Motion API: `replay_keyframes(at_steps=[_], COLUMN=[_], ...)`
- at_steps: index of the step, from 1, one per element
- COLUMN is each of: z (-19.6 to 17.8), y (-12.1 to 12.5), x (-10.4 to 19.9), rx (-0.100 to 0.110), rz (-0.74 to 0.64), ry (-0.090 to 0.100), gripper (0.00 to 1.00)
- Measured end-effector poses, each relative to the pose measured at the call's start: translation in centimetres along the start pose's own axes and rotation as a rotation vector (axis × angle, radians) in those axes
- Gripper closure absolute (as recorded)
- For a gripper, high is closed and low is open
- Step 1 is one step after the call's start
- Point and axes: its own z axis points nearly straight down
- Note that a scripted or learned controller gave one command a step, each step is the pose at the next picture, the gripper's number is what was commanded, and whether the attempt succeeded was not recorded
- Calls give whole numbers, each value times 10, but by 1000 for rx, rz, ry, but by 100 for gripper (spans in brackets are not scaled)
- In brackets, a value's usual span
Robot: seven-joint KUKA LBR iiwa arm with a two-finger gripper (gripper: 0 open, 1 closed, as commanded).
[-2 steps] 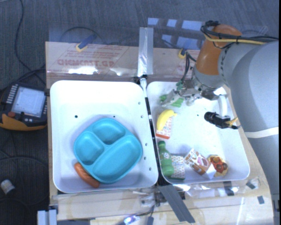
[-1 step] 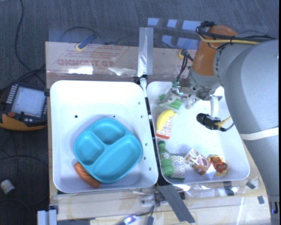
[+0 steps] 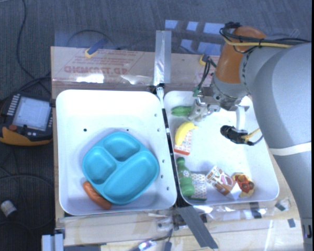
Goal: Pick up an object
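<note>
Centre your pincer (image 3: 200, 110) over the yellow plastic banana (image 3: 184, 133) before descending; I cannot tell its state.

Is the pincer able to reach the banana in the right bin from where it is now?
Probably yes. The pincer hangs just above the upper end of the banana, and nothing lies on top of the fruit. The green vegetable lies close beside it and the bin's wall is near, so a sideways approach looks tight.
</note>
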Motion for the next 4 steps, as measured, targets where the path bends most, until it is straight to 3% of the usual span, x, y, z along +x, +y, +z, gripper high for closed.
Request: replay_keyframes(at_steps=[1,2,3,4], z=[-188,-119,-119,-103], y=[2,3,3,1], x=[-57,-46,-46,-2], rx=[-13,-12,-13,-12], rz=[57,-176,-176,-81], ry=[7,7,7,10], gripper=[100,100,0,0])
